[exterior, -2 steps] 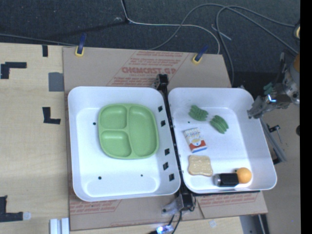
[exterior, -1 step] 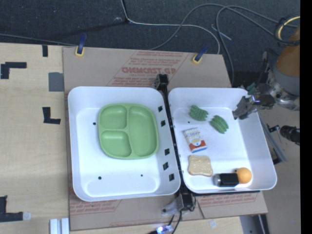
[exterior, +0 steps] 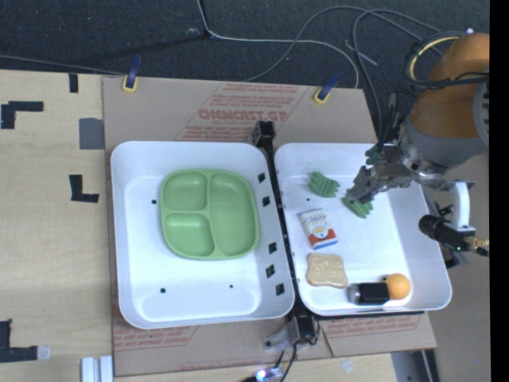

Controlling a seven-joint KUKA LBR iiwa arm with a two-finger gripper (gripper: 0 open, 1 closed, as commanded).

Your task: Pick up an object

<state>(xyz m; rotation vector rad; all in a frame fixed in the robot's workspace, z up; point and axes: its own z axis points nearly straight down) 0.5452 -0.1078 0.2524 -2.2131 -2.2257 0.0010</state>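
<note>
The right bin holds several small objects. A green leafy toy lies near its back left. A second green piece lies just right of that one, directly under the tip of my gripper. The gripper reaches in from the right and hangs low over this piece; whether it touches it I cannot tell. A small white, blue and red carton lies in the middle. A tan slice of toast sits nearer the front. An orange ball and a black object rest at the front edge.
The left bin carries a green divided plate. A black divider runs between the bins. Cables trail across the dark floor behind the bench. A black fitting on the arm overhangs the right bin's right rim.
</note>
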